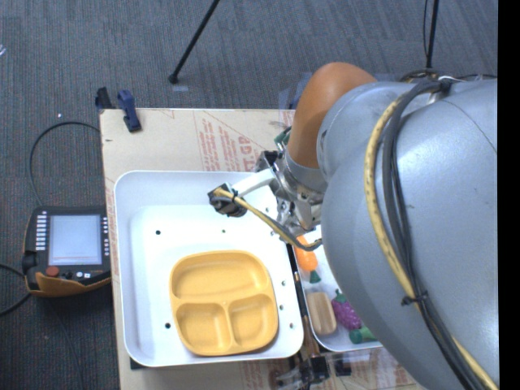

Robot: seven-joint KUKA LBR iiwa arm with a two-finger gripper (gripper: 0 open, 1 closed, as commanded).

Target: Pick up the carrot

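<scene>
**Carrot low in the right bin, arm bulk looming over it**

Seen from the fixed overhead camera, at a slant. Two shallow white bins side by side on a cardboard-topped table (187,132). In the left bin (134,218), a yellow divided plate (223,301), three compartments, lying flat toward the near right part of the bin floor. Right bin (325,344) mostly covered by the grey arm (414,218), reaching in from the right, orange band (325,96) showing above the wrist, yellow cable running along the arm's flank.

Carrot (306,258) lying in the right bin, just beside the wall shared with the left bin, only a short orange stretch visible under the wrist hardware. Just beyond it toward the near edge, a tan bread-like piece (321,312), and beside that a purple bunch of grapes (347,310), something green at its lower edge, too hidden to name.

Pincer (294,218) somewhere in the dark and metallic cluster under the wrist, above the divide between the bins and near the carrot; fingers buried in the clutter, so open or closed cannot be told. A small dark fitting (226,201) on a pale bracket jutting leftward over the far part of the left bin.

On the floor to the left, a teach pendant (71,246) with grey screen, cable looping away. Blue clamp (127,110) at the table's far left corner. Tripod legs (199,35) on the carpet beyond.
</scene>
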